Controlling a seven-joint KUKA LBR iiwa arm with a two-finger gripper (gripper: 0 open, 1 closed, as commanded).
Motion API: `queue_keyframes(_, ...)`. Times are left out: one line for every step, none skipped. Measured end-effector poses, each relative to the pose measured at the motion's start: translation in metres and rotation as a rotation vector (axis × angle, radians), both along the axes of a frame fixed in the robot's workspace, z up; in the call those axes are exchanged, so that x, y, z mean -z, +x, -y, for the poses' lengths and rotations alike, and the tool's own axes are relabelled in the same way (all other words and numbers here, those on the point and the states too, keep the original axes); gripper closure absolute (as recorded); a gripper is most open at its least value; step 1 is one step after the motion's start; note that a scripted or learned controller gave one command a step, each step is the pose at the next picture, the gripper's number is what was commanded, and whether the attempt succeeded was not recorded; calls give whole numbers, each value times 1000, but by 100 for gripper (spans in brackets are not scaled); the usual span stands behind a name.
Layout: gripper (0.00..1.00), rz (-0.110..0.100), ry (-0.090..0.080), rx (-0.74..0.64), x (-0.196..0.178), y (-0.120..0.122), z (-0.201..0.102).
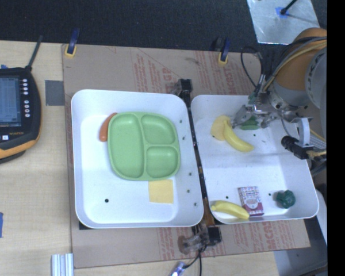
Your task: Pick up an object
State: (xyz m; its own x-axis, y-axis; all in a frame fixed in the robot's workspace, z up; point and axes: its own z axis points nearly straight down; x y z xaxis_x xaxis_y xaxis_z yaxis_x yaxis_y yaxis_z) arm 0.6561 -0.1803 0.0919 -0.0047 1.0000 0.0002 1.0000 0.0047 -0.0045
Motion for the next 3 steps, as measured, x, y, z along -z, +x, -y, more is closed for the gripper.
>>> queue_keyframes(0,3,0,2,-1,0,32)
queue_keyframes(0,0,0,0,0,0,2)
queue_keyframes(0,3,-1,3,-1,0,26)
